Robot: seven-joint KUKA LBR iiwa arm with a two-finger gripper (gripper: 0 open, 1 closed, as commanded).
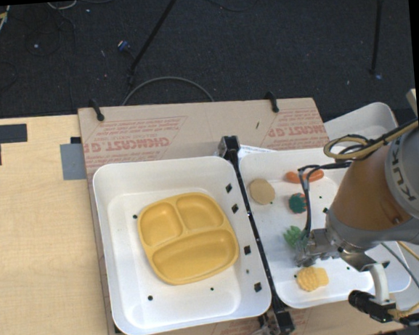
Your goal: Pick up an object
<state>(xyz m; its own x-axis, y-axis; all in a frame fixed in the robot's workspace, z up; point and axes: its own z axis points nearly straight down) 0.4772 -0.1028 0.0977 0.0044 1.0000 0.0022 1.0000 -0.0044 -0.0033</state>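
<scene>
Dark floor lay behind the desk. Beside the bumpy yellow plastic corn (312, 279), the jaws' state stayed unclear; it looked light, best pinched across its middle.

Bright, even light; slightly soft focus

Red print on the cardboard sheet (191, 128) — upside down, not legible; arm (386, 191) lettering "KU".

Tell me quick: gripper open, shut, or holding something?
Gripper: cannot be told; it sits low in the right bin between the green toy and the yellow toy.
</scene>
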